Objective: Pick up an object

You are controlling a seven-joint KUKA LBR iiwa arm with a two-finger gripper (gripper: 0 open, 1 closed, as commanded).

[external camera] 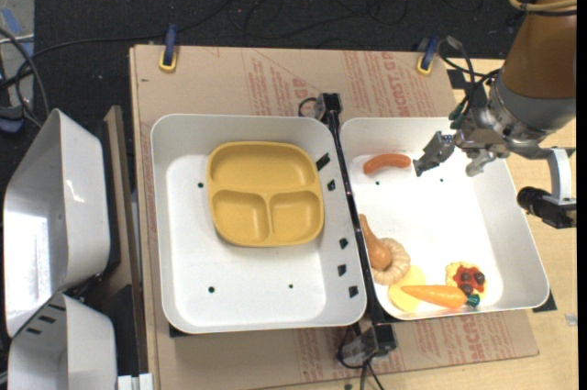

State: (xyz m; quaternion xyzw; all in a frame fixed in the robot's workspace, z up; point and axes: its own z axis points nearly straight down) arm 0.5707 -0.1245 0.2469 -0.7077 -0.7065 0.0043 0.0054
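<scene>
Two shallow white bins side by side on the worktop (pixel 147 104). In the left bin (pixel 174 223): a yellow divided plate (pixel 266 193), flat and alone, probably too wide to grasp. In the right bin (pixel 514 223): small toy foods, seemingly there as the picking stock. A sausage (pixel 387 162) near the far wall; a chicken drumstick (pixel 382 252) against the inner wall; a carrot (pixel 434 295) and a pizza slice (pixel 467 277) close together at the near edge. Claw (pixel 449 151) hanging over the right bin's far end, reaching in from the right, nothing visible between its fingers; how far open, impossible to tell from this angle. Closest candidate: the sausage, just beside the claw toward the left bin, apparently apart from it. Remaining foods well apart, toward the near rim.
</scene>
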